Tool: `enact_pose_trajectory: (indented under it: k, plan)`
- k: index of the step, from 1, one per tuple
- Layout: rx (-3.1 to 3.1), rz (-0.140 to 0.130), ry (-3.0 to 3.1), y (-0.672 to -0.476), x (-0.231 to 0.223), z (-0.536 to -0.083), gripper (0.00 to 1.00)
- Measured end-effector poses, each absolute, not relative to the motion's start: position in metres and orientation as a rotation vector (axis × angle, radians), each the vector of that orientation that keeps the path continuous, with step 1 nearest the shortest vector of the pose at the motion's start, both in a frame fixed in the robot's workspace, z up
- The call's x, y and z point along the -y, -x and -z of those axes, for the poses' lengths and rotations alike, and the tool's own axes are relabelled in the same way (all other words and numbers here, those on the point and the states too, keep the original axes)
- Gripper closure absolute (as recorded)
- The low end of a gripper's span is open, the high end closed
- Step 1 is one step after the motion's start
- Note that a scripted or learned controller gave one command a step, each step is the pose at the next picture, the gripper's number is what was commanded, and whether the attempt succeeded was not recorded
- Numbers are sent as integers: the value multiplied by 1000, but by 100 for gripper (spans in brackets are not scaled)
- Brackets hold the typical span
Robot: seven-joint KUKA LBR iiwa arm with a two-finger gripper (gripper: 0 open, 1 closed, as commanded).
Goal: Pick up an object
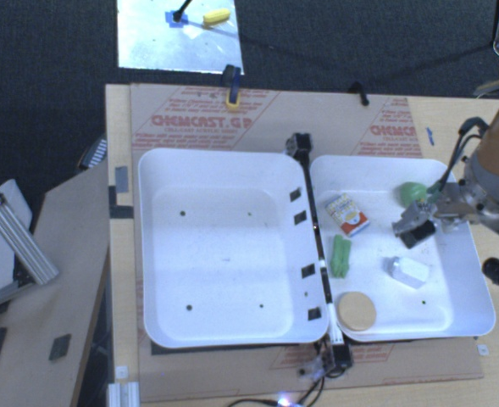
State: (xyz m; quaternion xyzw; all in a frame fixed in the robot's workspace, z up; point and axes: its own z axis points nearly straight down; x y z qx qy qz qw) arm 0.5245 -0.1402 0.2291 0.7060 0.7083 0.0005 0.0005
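Note:
My gripper [413, 225] hangs over the right bin [461, 312], near its right side. Just below it lies a small white block [409, 270]. A round green object [413, 192] rests right beside the gripper, up and to its left. Further left in the same bin sit a small box with a red and white label [347, 214], a green oblong piece [340, 255], and a tan round disc [357, 310] at the front. Nothing shows between the fingers.
The left bin [156, 312] sits beside the right one, with a black divider strip [313, 236] with clips between them. A clamp [231, 87] stands at the bench's far edge. A silver plate [180, 24] with a yellow item lies beyond.

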Motion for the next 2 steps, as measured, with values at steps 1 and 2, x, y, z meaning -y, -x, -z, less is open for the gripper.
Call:
enact_pose_trajectory:
  k: [1, 2]
  plan:
    - [-2216, 5, -2231, -483, 202, -80, 0]
    - [-2221, -4, -2217, -488, 199, -95, 100]
